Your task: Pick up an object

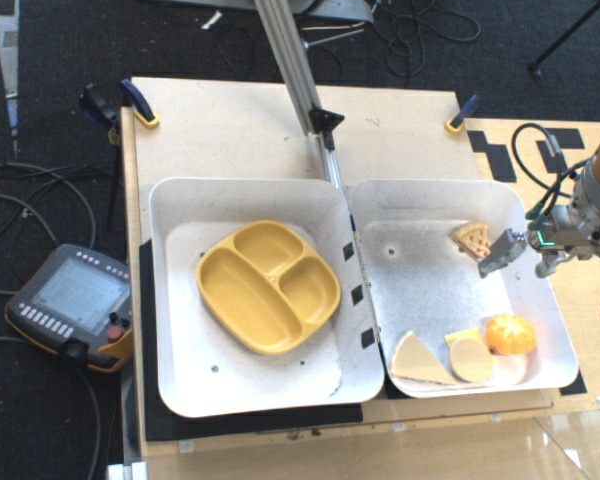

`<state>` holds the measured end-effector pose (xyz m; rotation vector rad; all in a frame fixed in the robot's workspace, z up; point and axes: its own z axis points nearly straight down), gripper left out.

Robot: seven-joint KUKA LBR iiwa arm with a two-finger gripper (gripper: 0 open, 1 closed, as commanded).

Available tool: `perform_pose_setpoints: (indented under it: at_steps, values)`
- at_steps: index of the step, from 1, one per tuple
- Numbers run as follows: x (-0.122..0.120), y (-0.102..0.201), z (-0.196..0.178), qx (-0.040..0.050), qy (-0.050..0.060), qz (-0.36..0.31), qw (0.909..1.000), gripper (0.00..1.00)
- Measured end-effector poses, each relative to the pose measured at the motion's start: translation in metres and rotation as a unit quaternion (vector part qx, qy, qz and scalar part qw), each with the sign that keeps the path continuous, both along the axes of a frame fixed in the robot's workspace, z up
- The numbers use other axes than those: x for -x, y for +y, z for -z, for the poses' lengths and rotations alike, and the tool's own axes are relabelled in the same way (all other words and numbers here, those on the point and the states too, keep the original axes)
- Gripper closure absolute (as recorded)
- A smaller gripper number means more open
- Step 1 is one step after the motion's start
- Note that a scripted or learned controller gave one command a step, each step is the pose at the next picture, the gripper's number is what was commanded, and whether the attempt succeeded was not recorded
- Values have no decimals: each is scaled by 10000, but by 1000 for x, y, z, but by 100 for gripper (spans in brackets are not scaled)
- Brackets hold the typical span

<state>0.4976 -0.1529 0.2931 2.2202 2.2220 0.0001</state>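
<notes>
Waffle-patterned toy piece (472, 238) lies in right bin (435, 203), toward its far right corner, just left of end effector (525, 253). End effector fingers spread open, holding nothing, hovering at bin's right edge. Orange (509, 335) sits near front right corner.

Dark carpeted floor (60, 28) strewn with black cables (30, 198) surrounds the pale wooden bench (240, 128).

Two bins sit side by side on the bench. The left bin (170, 268) holds a divided tray (268, 286) at its centre. In the right bin (420, 213), a waffle piece (472, 239) lies at two o'clock; a wedge (420, 360), a round slice (471, 360) and a fruit (509, 335) cluster at five o'clock.
</notes>
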Motion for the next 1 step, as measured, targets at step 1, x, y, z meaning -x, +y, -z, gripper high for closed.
perform_pose_setpoints:
  at_steps: [1]
  values:
    - [-3, -5, 62, -6, 32, 10, 10000, 0]
